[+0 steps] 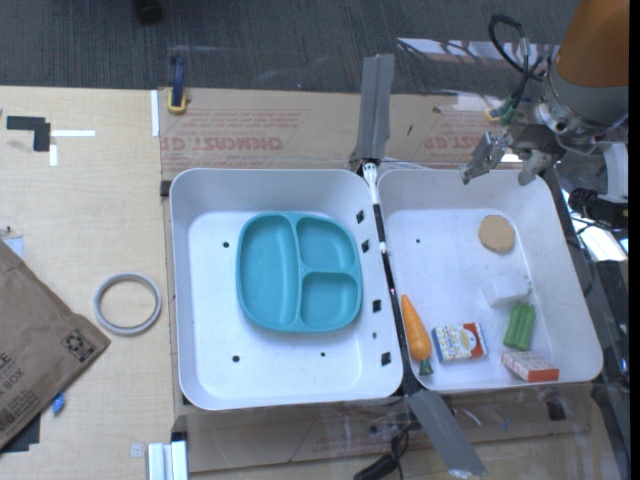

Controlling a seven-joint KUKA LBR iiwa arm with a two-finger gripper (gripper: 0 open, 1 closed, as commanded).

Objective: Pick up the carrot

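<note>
— Around the carrot (415, 328)?
— Pressed against the right bin's left wall (388, 268); small carton (458, 343) just beside, right.
— Open floor elsewhere?
— Bare white from there up toward the cookie (496, 234).

Teal divided plate (298, 271) in left bin (190, 298); tape ring (127, 302) on the bench

Orange carrot (415, 329) flat, right bin's (560, 223) left edge
</note>
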